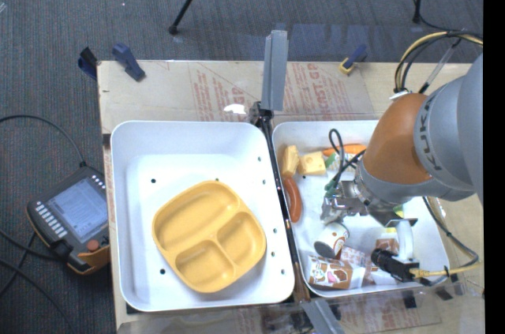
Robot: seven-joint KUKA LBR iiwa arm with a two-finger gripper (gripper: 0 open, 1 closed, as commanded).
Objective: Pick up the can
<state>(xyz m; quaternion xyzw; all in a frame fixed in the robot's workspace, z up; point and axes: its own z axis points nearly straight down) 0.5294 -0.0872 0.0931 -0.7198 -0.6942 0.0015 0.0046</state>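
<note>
Claw (338,206) is low in the right bin (435,245), poised just above the can (333,236), which lies tilted among the clutter near the bin's front. Whether the claw is apart or together, I cannot tell from here. Over in the left bin (134,167) sits a yellow divided plate (208,236).

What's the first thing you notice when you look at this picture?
A big yellow tray with three sections sits in the left bin. The grey and orange arm reaches into the right bin, its tool just above a small can among crowded toy food.
</note>
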